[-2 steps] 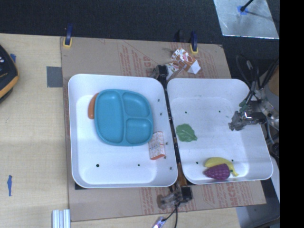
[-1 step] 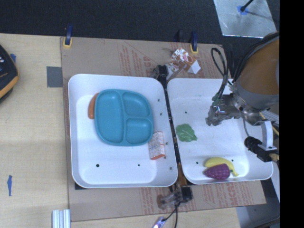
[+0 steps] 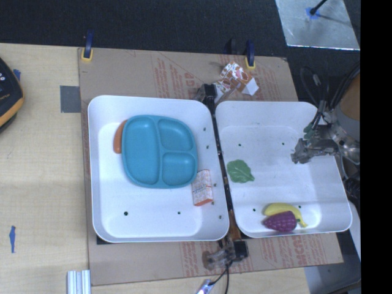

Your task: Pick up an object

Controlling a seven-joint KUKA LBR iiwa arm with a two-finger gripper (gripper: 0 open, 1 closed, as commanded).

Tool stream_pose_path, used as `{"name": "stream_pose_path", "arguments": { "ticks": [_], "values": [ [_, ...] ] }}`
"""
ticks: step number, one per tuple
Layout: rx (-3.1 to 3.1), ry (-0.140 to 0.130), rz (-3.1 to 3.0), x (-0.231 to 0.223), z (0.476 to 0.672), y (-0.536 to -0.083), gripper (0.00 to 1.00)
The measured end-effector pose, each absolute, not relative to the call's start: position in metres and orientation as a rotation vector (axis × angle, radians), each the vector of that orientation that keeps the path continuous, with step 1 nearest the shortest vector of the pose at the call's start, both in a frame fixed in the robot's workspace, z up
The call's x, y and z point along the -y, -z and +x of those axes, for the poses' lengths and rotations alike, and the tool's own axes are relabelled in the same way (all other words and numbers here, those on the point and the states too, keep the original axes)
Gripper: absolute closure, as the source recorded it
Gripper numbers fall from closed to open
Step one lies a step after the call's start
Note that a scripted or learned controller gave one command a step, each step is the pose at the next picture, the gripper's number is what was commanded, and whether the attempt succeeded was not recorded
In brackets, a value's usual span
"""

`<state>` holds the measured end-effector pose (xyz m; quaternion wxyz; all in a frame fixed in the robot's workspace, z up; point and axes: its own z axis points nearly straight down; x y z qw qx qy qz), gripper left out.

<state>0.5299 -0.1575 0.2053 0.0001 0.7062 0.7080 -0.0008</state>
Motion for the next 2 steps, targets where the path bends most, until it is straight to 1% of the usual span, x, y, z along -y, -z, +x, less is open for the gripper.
{"name": "stream_pose_path", "arguments": {
  "ticks": [1,2],
  "values": [
    [-2.23,0.005,2.218,0.116,0.496,-0.196,1.0],
    [-2.234,0.006,2.215,0.117,0.496,-0.206,1.0]
  ]
}}
